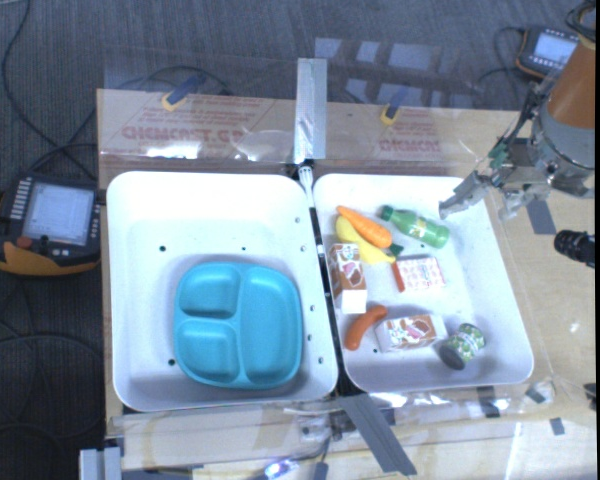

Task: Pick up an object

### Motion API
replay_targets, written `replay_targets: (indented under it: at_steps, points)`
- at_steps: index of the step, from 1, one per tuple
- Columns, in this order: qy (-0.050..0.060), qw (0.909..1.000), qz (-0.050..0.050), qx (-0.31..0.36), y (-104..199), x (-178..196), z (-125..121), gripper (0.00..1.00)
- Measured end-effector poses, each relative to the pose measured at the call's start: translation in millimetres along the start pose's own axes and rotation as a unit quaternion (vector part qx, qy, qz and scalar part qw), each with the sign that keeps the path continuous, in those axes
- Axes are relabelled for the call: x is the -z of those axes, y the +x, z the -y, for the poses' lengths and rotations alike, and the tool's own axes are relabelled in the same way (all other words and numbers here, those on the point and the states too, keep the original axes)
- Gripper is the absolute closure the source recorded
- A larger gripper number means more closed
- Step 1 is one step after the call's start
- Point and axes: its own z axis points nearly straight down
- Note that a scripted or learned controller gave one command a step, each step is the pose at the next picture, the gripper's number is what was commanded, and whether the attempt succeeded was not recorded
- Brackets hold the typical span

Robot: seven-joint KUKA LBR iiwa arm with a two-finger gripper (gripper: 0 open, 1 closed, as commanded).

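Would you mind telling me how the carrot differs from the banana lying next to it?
The carrot is orange, the banana yellow. The carrot lies nearer the bin's far wall, the banana just below it, partly tucked under it. Both are long, slanted the same way, in the right bin.

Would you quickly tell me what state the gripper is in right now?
Gripper: cannot be told; it hangs over the right bin, holding nothing visible.
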Motion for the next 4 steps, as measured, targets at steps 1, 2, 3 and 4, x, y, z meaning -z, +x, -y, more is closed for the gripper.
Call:
replay_targets:
  at_steps: [1,2,3,4]
  points:
    - [0.001,0.9998,0.0,0.019,38.4,-130.8,-79.3,0.0]
    - [-0.014,0.9982,0.003,0.058,53.5,-178.7,-96.2,0.0]
    - [-0.008,0.9943,0.003,0.106,41.2,-189.6,-47.6,0.0]
    - [-0.007,0.9943,0.001,0.107,41.9,-183.2,-48.5,1.0]
